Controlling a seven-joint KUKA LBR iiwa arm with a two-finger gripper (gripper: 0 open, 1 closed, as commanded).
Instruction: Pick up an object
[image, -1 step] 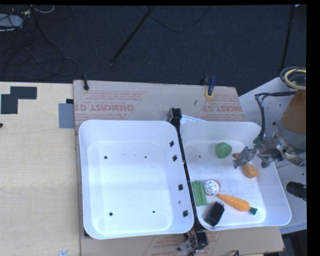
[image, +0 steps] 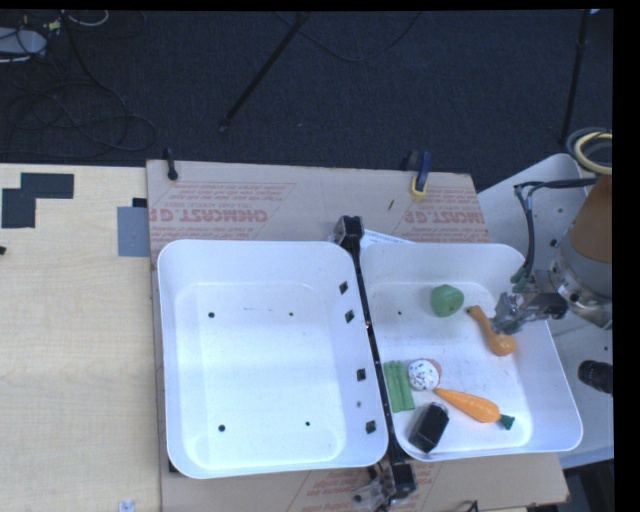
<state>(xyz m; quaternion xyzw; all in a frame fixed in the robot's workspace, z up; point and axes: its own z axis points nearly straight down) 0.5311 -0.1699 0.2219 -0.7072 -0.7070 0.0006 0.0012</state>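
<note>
The orange peg-like piece (image: 493, 335) lies in the right bin (image: 540, 425), up against that bin's right-hand wall, slanting with its thin tan end toward the bin's far side and its rounder orange end toward the near side. The gripper (image: 512, 312) is right there at the same wall, reaching in from the right, its grey metal tip just beside the thin end of that piece, close enough that contact can't be made out, and whether it is open or closed can't be told from here. Behind it the arm (image: 598, 235) rises off the bin's right side, orange band showing. Elsewhere in the right bin: a green ball (image: 447, 299) sits toward the far wall, near the gripper and on its left. A toy carrot (image: 470, 404) lies along the near part of the floor, green tip pointing toward the near right corner. A white speckled ball (image: 424, 374) rests just beside a flat green block (image: 398, 387) close to the bin's left wall, and a black block (image: 429, 427) lies at the near wall. The left bin (image: 172, 300) adjoins the right bin's left wall.
</note>
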